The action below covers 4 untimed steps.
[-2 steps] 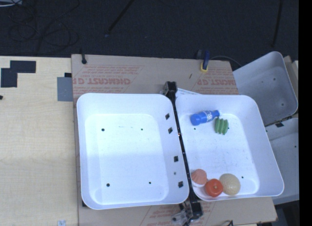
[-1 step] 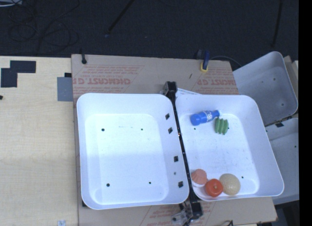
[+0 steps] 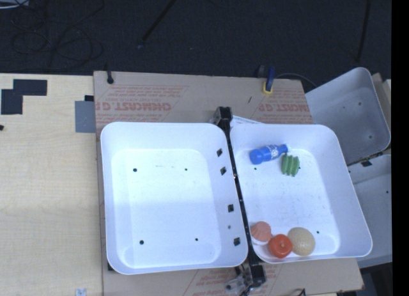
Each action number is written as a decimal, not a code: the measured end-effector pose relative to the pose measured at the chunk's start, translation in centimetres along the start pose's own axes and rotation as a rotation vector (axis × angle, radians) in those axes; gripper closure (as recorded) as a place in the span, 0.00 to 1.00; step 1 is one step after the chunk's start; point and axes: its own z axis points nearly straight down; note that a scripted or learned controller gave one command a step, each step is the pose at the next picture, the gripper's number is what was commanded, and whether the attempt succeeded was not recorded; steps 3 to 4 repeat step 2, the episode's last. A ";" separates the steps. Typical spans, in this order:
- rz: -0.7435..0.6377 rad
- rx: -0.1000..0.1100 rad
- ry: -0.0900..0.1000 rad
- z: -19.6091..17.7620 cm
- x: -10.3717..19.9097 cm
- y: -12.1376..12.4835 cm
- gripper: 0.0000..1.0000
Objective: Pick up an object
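right bin (image 3: 332, 160): blue bottle (image 3: 268, 153), long axis left-right, green item (image 3: 290, 164) just beside
near corner: red ball (image 3: 280, 245), pink and tan pieces touching
pincer: cannot tell state

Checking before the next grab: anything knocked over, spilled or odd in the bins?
Nothing stands out. The blue bottle lies on its side near the green piece; three round items cluster in the right bin's near corner.
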 end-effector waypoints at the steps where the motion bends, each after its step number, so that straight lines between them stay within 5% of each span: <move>1: 0.000 0.000 0.000 0.0 0.0 0.0 1.00; 4: 0.000 0.000 0.000 0.0 0.0 0.0 1.00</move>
